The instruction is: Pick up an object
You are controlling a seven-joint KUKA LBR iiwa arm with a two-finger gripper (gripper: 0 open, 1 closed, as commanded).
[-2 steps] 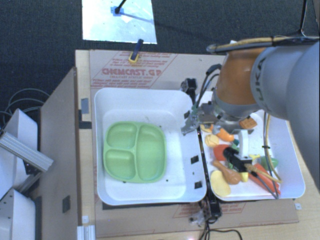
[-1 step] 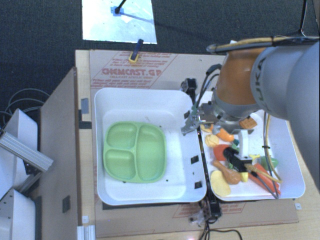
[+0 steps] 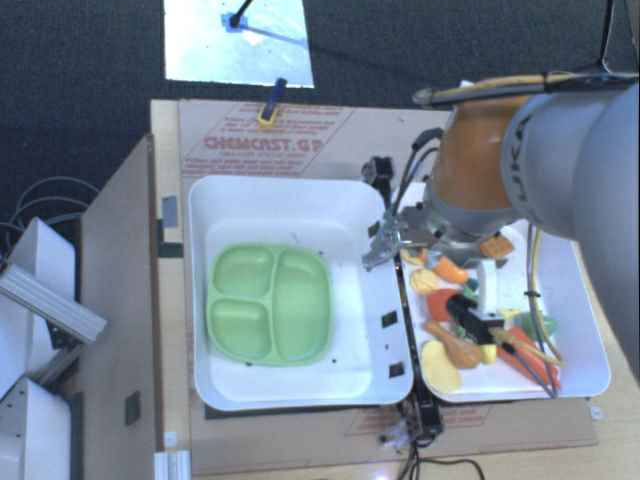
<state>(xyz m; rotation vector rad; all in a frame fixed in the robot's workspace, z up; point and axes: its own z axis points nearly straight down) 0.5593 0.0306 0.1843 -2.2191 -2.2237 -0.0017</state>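
Arm (image 3: 530, 148) hides gripper (image 3: 385, 243) fingers and much of right bin (image 3: 585, 368).

Grey arm (image 3: 580, 138) enters from 3 o'clock edge, big link slanting toward centre. Orange band (image 3: 478, 163) sits above wrist, at 2 o'clock from frame centre. Wrist points down, cables looping along its 9 o'clock side. Gripper (image 3: 385, 243) hangs below wrist toward 8 o'clock, metal parts just right of frame centre. Finger spacing not readable from this angle.
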